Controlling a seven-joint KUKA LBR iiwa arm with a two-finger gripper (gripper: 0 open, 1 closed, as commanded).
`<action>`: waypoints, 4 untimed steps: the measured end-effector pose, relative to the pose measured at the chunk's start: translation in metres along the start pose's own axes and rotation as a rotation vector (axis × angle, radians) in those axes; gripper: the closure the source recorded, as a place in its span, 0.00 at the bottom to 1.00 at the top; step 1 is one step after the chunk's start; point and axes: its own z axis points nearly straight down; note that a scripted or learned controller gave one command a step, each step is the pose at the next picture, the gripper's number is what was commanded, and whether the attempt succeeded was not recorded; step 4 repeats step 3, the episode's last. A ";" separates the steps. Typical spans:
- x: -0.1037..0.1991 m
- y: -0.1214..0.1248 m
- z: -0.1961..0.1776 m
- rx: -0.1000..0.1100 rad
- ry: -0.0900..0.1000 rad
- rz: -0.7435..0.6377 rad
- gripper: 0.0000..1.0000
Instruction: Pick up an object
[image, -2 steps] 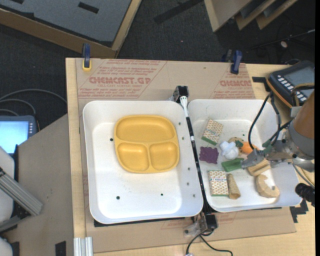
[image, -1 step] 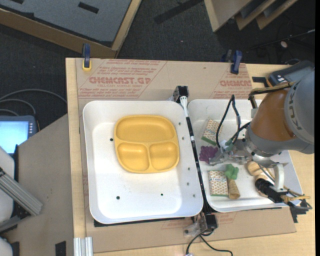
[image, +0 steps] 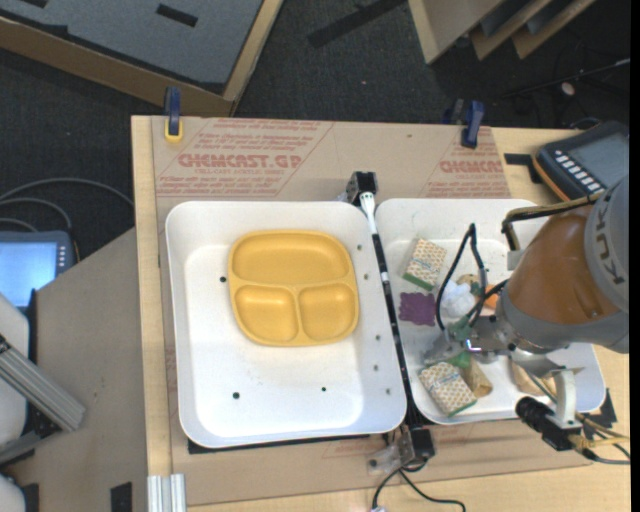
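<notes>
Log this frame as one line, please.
arm over right bin | gripper low among objects | grasp unclear | yellow tray in left bin

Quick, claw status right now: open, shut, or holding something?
Claw: cannot be told. It is low in the right bin among the small items, with the arm covering it from above.

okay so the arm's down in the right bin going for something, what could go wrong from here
The objects lie crowded: the gripper sits among a purple piece, a white lump and a patterned packet, so it may nudge neighbours or close on nothing. The black cable looping over the right bin could snag.
</notes>
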 end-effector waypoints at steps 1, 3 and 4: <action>-0.002 0.003 -0.011 -0.009 -0.005 0.001 1.00; 0.055 0.043 -0.128 -0.006 -0.002 -0.001 1.00; 0.055 0.043 -0.128 -0.006 -0.002 -0.001 1.00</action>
